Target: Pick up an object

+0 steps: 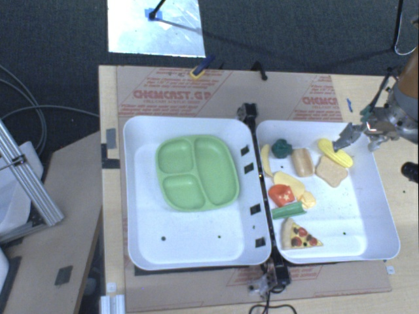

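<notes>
Here "CHEMCAST" marks the board [171, 95]; my gripper [345, 140], grip unclear, hovers by the yellow toy [335, 154] among crowded food.

White bins [196, 254] hold a green sectioned plate [196, 173], a pizza slice [300, 235] dotted red, a red tomato [281, 193], and yellow pieces [335, 154].

**Red lettering on the cardboard sheet**

The one legible marking is red print on the brown cardboard sheet [216, 87] that lies on the desk beneath the two white bins. At the far left of the sheet, beyond the left bin, a line of red capitals reads roughly "CHEMCAST GP", seen upside down and partly blurred. At the far right corner more red letters repeat at a slant, too blurred to read. Smaller red lines beside both are illegible.
</notes>
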Robot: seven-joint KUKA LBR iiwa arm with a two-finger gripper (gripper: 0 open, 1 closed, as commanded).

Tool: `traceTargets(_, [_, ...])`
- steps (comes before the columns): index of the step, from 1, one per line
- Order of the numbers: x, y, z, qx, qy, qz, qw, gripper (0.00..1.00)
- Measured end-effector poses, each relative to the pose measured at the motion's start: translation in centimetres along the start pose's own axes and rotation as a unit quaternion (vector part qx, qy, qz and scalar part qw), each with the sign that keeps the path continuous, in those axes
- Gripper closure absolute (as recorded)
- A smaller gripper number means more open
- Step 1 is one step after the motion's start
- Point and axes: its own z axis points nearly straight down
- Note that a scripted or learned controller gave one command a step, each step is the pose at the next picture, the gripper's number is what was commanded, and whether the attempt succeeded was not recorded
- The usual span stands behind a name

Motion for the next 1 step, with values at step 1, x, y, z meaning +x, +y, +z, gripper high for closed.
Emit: traceTargets(1, [0.74, 3.67, 12.87, 0.003, 0.002, -0.002, 1.0, 0.0])
